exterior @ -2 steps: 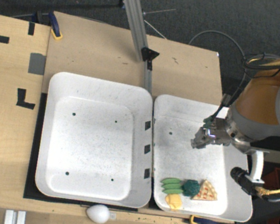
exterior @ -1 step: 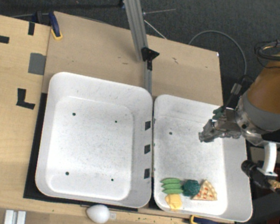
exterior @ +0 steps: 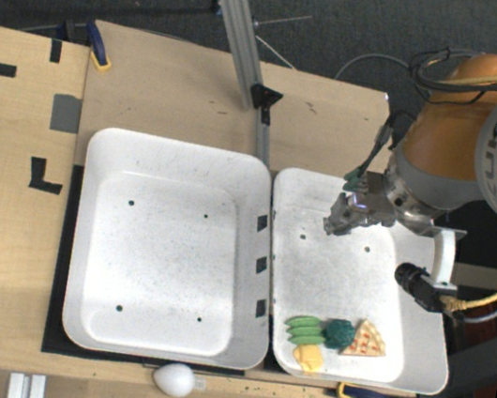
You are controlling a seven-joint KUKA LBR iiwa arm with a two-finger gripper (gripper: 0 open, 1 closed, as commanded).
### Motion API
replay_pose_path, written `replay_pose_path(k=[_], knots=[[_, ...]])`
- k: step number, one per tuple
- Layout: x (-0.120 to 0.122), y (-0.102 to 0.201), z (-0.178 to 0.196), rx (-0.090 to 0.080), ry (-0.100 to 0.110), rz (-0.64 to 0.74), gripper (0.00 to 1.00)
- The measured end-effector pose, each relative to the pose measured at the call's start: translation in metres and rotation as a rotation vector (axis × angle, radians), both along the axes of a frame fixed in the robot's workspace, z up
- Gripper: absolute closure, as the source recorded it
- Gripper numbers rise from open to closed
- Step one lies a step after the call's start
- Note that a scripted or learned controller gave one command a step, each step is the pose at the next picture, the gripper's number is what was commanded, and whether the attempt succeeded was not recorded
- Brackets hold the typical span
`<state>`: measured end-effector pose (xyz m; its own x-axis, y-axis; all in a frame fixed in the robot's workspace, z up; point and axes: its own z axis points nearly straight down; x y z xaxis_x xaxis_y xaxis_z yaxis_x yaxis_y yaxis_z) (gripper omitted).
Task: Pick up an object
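Grey gripper (exterior: 340, 221), finger state indiscernible, hangs above right bin (exterior: 420, 362); toy food cluster (exterior: 335, 336) lies untouched at its six o'clock; pickup unstarted.

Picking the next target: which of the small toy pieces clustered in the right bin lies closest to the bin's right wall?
The orange triangular pizza-slice toy; the dark green round piece, green pods and yellow piece all lie to its left.
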<state>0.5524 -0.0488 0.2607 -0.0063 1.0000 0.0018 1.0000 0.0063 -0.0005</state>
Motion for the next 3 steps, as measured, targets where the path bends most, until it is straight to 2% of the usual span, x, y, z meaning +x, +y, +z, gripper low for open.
replay_pose_path(k=[1,2,3], knots=[[0.029,0.045,-0.001,0.000,0.000,0.000,1.00],[0.048,0.089,-0.024,-0.001,0.003,-0.002,1.00],[0.066,0.128,-0.030,-0.002,0.000,-0.001,1.00]])
